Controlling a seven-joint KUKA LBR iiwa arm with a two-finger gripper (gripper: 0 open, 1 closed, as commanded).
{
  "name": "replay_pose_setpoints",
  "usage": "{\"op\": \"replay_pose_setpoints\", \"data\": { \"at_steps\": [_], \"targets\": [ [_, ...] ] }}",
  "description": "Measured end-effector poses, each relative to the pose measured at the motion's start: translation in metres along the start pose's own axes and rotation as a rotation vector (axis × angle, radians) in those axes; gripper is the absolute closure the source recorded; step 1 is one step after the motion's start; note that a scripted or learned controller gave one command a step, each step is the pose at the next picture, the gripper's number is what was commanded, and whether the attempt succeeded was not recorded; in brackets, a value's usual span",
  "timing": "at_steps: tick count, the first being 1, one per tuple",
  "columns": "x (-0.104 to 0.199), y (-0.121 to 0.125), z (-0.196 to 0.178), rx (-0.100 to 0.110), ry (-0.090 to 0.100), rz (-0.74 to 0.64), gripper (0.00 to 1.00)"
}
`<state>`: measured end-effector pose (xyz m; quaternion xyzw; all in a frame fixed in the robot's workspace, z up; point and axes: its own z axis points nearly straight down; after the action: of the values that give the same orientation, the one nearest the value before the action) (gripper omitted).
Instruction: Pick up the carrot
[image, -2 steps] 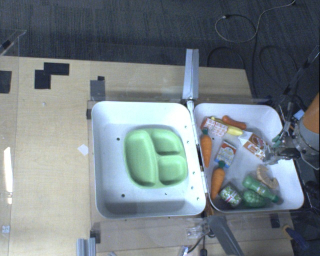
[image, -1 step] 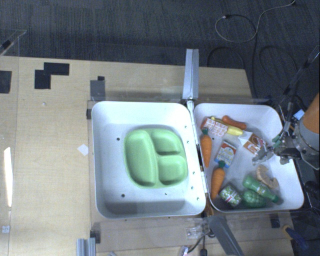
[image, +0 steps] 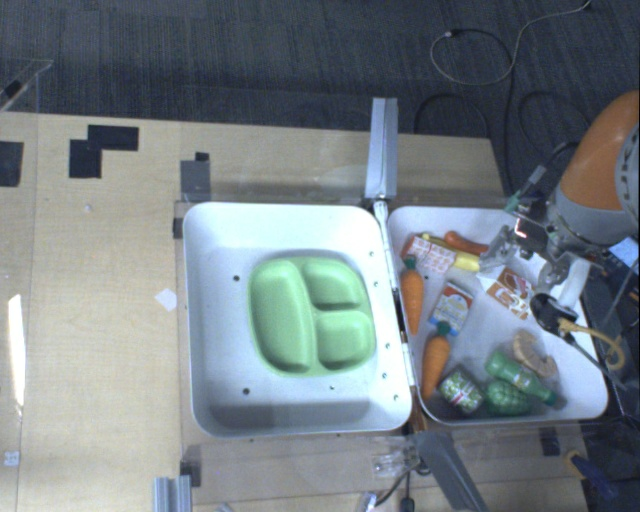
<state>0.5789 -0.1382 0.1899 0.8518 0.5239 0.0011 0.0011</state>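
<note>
The two-finger gripper, its grip state impossible to tell, hangs by the right white bin's far rim, seemingly well apart from the upright-lying orange carrot.

We see two carrots in the right bin. One carrot lies close along the bin's left wall, in its upper half: orange, slim, lengthwise, with its small green top toward the far rim. The second carrot lies lower in the same bin, just right of that wall: orange, stubbier, slightly tilted, green top up, its tip pointing toward the bin's near rim. The two lie apart.
</note>
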Motion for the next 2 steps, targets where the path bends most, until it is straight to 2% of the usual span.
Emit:
{"op": "replay_pose_setpoints", "data": {
  "at_steps": [1, 2],
  "targets": [
    [0.056, 0.018, 0.096, 0.000, 0.000, 0.544, 0.00],
    [0.036, -0.048, 0.101, -0.007, 0.005, 0.563, 0.00]
  ]
}}
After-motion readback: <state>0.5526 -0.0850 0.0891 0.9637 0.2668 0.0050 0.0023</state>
